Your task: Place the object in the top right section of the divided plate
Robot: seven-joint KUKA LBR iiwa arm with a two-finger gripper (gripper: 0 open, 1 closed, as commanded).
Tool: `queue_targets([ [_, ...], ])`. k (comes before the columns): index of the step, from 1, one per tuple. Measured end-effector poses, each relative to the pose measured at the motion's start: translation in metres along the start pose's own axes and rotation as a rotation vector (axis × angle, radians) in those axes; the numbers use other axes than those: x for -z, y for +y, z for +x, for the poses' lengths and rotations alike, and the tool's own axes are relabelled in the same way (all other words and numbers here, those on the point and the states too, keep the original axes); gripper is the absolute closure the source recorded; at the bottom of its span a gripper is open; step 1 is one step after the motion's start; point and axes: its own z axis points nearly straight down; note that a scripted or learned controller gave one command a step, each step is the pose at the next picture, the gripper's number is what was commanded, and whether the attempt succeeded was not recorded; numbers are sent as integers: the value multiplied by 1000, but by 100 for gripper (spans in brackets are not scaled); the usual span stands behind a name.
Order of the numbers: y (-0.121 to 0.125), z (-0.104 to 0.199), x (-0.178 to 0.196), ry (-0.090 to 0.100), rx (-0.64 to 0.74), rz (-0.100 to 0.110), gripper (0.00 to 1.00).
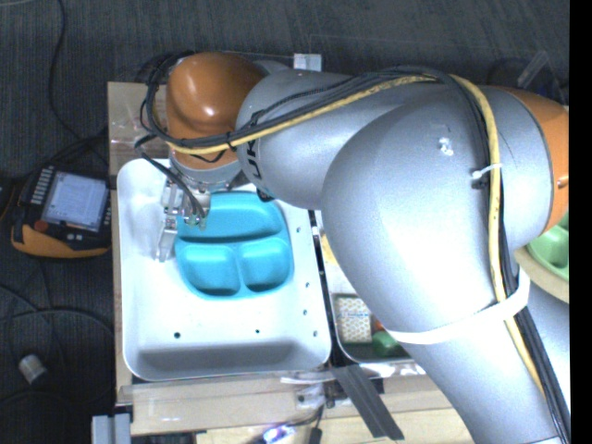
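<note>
The gripper hangs low over the blue divided plate's left edge in the left bin, ready to drop something. I cannot tell what it carries.

There are two shallow white plastic bins, one blue divided plate with three sections, one grey robot arm, and one handheld control pad at the left of the frame.
</note>
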Motion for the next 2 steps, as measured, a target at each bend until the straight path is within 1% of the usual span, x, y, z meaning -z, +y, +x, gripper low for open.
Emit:
queue_targets([
  [1,-4,22,1,-6,73,-2,0],
  [2,-3,22,1,-4,73,-3,0],
])
